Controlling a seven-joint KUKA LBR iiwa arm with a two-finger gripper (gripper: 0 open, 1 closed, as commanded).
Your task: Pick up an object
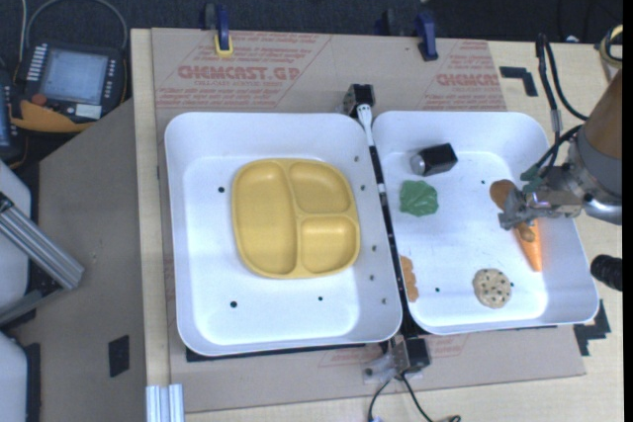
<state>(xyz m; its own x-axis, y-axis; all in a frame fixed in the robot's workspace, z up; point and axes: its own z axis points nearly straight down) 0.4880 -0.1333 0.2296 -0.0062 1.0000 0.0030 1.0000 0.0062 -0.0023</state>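
Note:
My gripper [521,211] hangs low over the right side of the right bin [465,311], right at the upper end of an orange carrot [534,250]. A brown rounded piece [501,190] lies just left of the gripper and above it. Further left are a green leafy piece [418,199] and a black and grey cylinder [433,158]. A round speckled cookie [492,287] rests near the bin's front. A small orange piece [407,278] sits against the bin's left wall. Nothing can be seen lifted off the bin floor.
The left bin [198,242] holds a yellow divided plate [295,215]. Clamps [223,27] stand at the board's back edge. Black cables [550,84] run along the arm at the right. A pendant screen [71,74] lies off the bench at the left.

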